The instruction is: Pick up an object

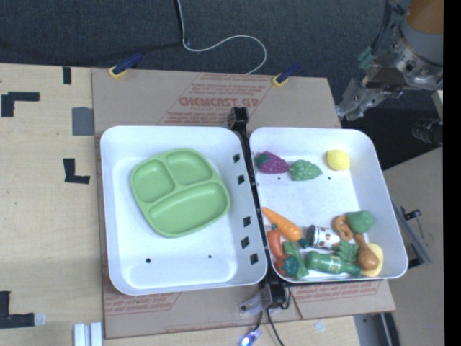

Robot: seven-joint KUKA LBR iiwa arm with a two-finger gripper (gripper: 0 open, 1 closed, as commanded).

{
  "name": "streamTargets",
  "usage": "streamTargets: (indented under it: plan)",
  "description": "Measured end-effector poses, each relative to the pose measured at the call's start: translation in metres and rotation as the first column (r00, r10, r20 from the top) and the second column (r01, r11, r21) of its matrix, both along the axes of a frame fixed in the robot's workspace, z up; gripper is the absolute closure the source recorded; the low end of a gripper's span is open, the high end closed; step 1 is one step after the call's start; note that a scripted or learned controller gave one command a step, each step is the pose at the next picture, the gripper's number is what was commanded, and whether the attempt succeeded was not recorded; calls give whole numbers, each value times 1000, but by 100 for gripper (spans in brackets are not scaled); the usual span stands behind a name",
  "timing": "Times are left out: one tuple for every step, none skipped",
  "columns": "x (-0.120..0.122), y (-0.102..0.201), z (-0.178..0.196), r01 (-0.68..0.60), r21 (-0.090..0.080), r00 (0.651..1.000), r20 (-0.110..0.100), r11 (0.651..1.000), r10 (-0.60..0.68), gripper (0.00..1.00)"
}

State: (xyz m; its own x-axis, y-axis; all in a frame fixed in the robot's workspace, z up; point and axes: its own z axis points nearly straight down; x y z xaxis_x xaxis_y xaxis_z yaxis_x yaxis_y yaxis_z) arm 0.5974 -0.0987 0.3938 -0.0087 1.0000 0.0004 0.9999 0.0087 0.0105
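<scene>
The right bin (374, 164) holds toy foods. A purple grape bunch (271, 163), a green leafy piece (305, 170) and a yellow lemon (337, 159) lie along its far side. An orange carrot (282, 223) sits near the divider. Several more pieces are heaped at the front, among them a small white can (324, 238), a green cucumber (331, 264) and a yellow-brown pear (369, 258). My gripper (354, 103) hangs high beyond the right bin's far right corner, above the bench edge, well away from every toy, with nothing seen in it.
The left bin (119, 251) bears a green divided plate (180, 191). Black clips line the divider (248, 200) between the bins. A white cable (216, 45) loops over the dark cloth behind the cardboard sheet.
</scene>
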Motion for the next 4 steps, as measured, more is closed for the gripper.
streamTargets:
  plan:
    - [-35,-2,-60,8,0,1000,-18,1000,-8,100]
    - [-65,82,-66,-1,2,1000,-15,1000,1,100]
    - [-115,127,52,0,2,1000,-1,1000,0,100]
    - [-114,151,23,5,-1,1000,-14,1000,-5,100]
